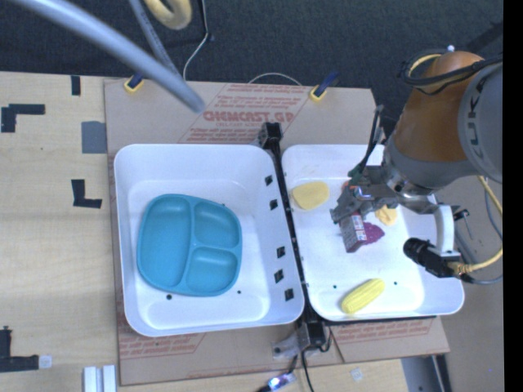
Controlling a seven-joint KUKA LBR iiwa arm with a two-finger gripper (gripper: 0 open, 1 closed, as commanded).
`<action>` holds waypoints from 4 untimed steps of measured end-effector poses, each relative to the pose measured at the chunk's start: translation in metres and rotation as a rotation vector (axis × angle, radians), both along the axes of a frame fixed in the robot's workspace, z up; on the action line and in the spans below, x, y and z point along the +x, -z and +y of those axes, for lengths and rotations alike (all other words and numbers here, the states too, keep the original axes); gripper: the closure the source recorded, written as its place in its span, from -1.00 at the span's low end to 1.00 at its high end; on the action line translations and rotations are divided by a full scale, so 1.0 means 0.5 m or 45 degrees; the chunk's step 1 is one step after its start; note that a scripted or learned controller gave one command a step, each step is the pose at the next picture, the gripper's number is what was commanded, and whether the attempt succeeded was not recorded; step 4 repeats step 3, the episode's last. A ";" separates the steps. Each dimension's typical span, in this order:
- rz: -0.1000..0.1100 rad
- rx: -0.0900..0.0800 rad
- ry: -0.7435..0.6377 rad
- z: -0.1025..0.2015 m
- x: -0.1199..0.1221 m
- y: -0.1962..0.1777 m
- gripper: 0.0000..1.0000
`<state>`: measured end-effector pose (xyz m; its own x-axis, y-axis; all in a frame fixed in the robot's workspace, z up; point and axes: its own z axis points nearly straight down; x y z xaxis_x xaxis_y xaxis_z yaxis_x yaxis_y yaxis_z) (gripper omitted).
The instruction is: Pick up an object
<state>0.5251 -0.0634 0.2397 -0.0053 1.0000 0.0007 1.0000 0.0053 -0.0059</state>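
In the right bin (323,264), my gripper (354,232) hangs low over the middle, right beside a small purple object (373,233) that it partly covers. Just right of the gripper, a small yellow piece (386,215) peeks out from under the wrist. A pale yellow rounded object (310,194) lies at the bin's upper left. Near the front edge rests a yellow corn cob (362,295). Whether the gripper touches the purple object cannot be seen.
The left bin (131,178) holds a blue divided plate (189,243). A black divider (282,219) runs between the bins. The arm's orange band (433,96) and a black cable fitting (429,256) hang over the right bin's right side.
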 end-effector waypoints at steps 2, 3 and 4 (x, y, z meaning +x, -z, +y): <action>-0.001 0.000 -0.002 0.180 0.074 0.045 1.00; -0.002 0.000 -0.004 0.286 0.105 0.027 1.00; -0.002 0.000 -0.004 0.286 0.105 0.027 1.00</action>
